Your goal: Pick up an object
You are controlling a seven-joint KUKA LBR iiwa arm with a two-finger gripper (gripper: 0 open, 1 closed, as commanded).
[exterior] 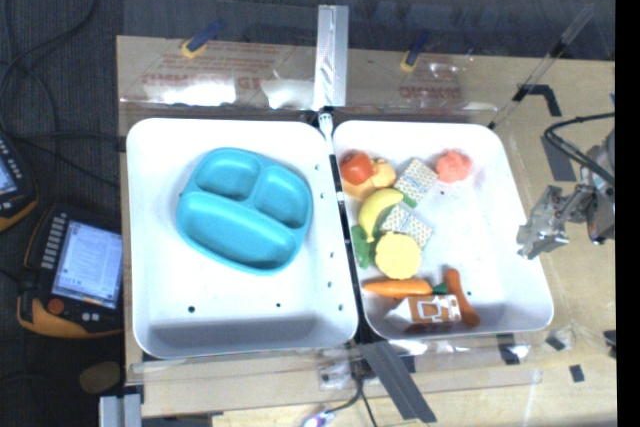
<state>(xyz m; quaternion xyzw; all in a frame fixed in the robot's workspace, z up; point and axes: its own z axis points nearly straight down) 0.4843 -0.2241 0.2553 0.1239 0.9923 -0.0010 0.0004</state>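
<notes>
So the pincer (545, 233) sits off at 3 o'clock, just outside the right bin (520, 177) over the worktop (575, 335), nothing between its fingers; honestly can't tell if it's open or closed; the right bin has all the toy food bunched toward its 9 o'clock side: tomato (355, 167), banana (378, 208), a yellow round piece (398, 256), carrot (397, 288) down at 6, plus a pinkish fruit (453, 165) up near 1 o'clock; left bin (160, 305) holds a blue divided tray (245, 207)
</notes>
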